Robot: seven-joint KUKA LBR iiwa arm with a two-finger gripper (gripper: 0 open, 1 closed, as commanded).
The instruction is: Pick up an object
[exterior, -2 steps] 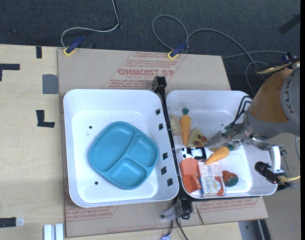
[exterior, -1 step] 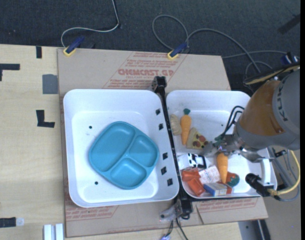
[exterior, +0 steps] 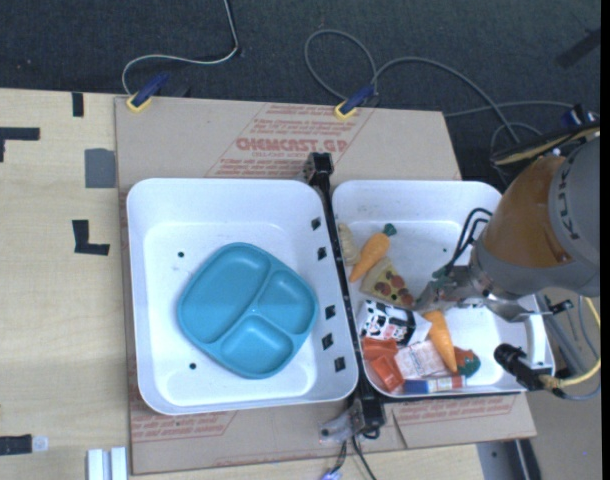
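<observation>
The right bin [exterior: 415,190] holds several toys. An orange carrot [exterior: 371,253] with a green top lies at its left. Below it is a pizza slice [exterior: 388,284], then a black-and-white cow-patterned piece [exterior: 385,321]. A second carrot [exterior: 442,340] lies lower, beside a red packet [exterior: 383,363] and a white box [exterior: 422,361]. My gripper [exterior: 437,290] hangs low in the bin, just right of the pizza slice and above the second carrot. I see nothing held in it.
The left bin [exterior: 165,208] holds a blue divided plate [exterior: 247,310]. The arm's grey and orange body [exterior: 530,238] covers the right bin's right side. Cables [exterior: 425,78] run across the dark floor behind the bench.
</observation>
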